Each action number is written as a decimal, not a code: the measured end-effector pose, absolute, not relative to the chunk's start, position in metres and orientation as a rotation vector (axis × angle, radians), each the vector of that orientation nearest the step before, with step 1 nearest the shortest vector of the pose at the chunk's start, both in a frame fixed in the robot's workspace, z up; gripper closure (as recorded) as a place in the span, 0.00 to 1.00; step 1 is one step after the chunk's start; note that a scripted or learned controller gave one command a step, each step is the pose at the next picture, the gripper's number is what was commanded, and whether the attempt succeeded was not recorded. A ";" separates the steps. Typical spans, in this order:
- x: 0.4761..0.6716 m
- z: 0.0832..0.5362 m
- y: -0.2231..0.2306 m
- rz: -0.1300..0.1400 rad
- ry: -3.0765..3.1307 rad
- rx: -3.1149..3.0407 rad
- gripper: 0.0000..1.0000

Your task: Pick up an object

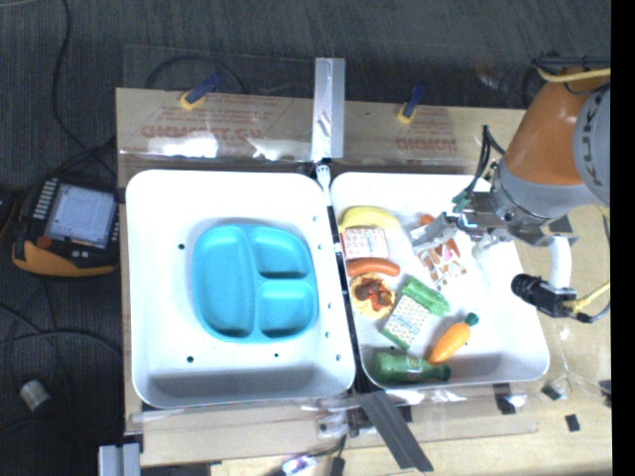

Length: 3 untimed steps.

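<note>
My gripper [443,228] hangs over the upper middle of the right bin [516,335], on the grey arm with its orange band [544,147]. Directly below it lies a small red and white packet [444,259]; whether the gripper touches it I cannot tell. To the left of the gripper are a yellow banana [368,216], a red-patterned box [363,240] and a sausage [373,267]. Lower down lie a green packet [424,297], a white and green box [404,321], a carrot [450,341] and a dark green cucumber [410,368].
The left bin [159,216] holds a blue divided tray [253,280]. A metal post [328,107] stands behind the wall between the bins. A black fitting [536,292] on the arm hangs over the right bin's right side. A handheld screen [71,218] lies off the bench at left.
</note>
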<state>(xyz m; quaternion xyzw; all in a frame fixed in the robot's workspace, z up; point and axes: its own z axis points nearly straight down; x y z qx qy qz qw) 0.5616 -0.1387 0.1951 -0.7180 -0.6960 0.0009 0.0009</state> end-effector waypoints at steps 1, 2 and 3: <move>0.604 0.089 -0.179 -0.006 -2.263 -2.194 0.00; 0.637 0.090 -0.206 -0.015 -2.260 -2.182 0.00; 0.639 0.104 -0.209 -0.015 -2.270 -2.190 1.00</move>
